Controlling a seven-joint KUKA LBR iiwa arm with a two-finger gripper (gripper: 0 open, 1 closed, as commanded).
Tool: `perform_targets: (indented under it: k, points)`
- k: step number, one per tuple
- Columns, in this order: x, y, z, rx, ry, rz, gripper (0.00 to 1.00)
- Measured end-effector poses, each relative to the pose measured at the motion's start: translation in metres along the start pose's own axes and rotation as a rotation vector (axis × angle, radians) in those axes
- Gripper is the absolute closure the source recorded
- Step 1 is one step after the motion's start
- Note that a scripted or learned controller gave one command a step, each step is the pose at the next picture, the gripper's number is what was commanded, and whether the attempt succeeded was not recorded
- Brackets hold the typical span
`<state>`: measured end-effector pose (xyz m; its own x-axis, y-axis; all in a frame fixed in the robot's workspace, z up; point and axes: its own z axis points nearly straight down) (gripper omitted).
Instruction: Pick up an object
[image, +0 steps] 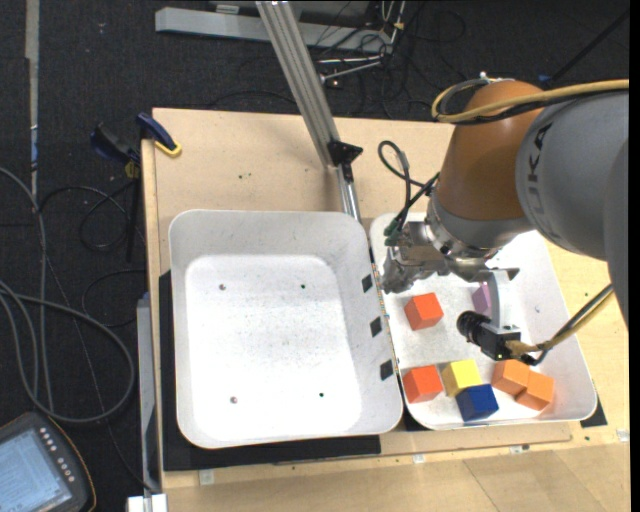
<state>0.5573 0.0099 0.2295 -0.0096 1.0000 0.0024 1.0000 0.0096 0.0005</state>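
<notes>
Two white bins on tabletop (250, 160). I see end effector (400, 268) low in right bin (565, 290), finger state I cannot tell. Orange cube (424, 310) just beside it; more blocks (470, 388) near front wall.

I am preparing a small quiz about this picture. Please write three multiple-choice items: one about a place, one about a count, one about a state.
1. In which bin do the blocks lie?
A. the left bin
B. the right bin
C. both bins

2. How many blue blocks are there?
A. one
B. two
C. three

3. How does the orange block nearest the arm stand to the other blocks?
A. stacked on one
B. touching the blue one
C. apart from them

Right letters:
1 B: every block lies in the right bin, under the arm.
2 A: a single blue block lies near the front rim.
3 C: the orange block has bare bin floor around it.
</notes>
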Motion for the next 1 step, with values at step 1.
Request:
perform_targets:
  k: [1]
  points:
    - [0.0504,-0.0107,-0.0109,-0.001,0.000,0.000,1.00]
